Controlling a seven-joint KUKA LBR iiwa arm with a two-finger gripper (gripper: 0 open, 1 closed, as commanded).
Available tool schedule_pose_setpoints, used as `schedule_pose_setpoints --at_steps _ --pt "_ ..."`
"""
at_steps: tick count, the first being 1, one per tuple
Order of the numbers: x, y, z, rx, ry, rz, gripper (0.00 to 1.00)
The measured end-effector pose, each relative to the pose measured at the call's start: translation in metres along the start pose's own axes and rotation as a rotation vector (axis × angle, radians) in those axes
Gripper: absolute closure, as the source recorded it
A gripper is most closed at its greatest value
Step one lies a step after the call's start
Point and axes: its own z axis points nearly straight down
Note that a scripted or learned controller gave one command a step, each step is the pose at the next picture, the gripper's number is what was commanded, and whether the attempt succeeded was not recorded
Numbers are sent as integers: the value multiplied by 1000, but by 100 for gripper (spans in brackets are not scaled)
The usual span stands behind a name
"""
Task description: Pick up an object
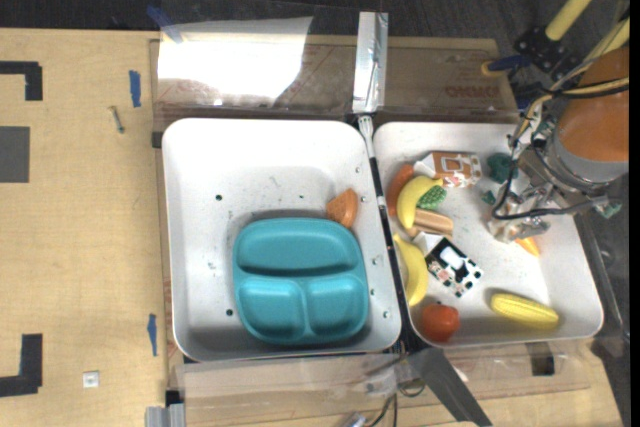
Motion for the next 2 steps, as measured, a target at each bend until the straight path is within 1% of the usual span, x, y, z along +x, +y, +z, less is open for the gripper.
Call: schedule_pose_setpoints --at_steps 1,2 --pt "-85 24 1 -4 -3 44 0" --pt "-12 4 0 -2 5 19 0"
